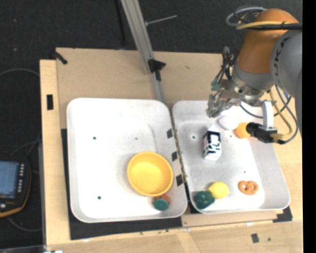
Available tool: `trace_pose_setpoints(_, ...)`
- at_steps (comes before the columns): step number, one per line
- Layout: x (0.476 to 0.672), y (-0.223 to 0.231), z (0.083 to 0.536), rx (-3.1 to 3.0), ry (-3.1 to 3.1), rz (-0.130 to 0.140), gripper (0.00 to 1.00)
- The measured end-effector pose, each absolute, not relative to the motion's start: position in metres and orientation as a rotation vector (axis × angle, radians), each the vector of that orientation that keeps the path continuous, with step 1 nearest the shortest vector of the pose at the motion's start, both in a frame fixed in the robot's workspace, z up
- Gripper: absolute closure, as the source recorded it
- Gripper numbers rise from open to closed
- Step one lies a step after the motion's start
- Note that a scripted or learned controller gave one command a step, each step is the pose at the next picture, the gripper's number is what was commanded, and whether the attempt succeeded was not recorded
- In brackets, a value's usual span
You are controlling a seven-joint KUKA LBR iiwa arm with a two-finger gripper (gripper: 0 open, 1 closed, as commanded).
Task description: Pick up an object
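Camera view, pincer (217, 108) fingers unclear

Tan bench (105, 73) w/ 2 white bins side by side: left bin (95, 120), right bin (268, 186).

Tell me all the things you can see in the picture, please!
Bins: two, white, side by side on the bench.
Bowl: one, yellow, left bin, near its front right.
Small green thing: one, with a bit of red, left bin, just in front of the bowl.
Carton: one, white with dark print, middle of right bin.
Yellow ball: one, right bin front.
Dark green thing: one, touching the yellow ball's left.
Pretzel-shaped thing: one, orange-brown, right bin front right.
Orange thing: one, right bin's right side.
Gripper: one, grey, above the right bin's back.
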State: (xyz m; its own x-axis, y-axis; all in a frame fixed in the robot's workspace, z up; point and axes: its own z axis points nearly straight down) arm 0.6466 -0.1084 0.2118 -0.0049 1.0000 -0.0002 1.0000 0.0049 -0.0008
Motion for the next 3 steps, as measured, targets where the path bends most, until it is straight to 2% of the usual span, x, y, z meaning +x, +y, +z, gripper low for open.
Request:
trace_pose_setpoints(1, 0.624, -0.064, 0.219, -2.214, -2.227, -0.002, 1.0)
trace_pose_setpoints(3, 0.597, 0.032, 0.246, -2.212, -2.229, -0.004, 1.0)
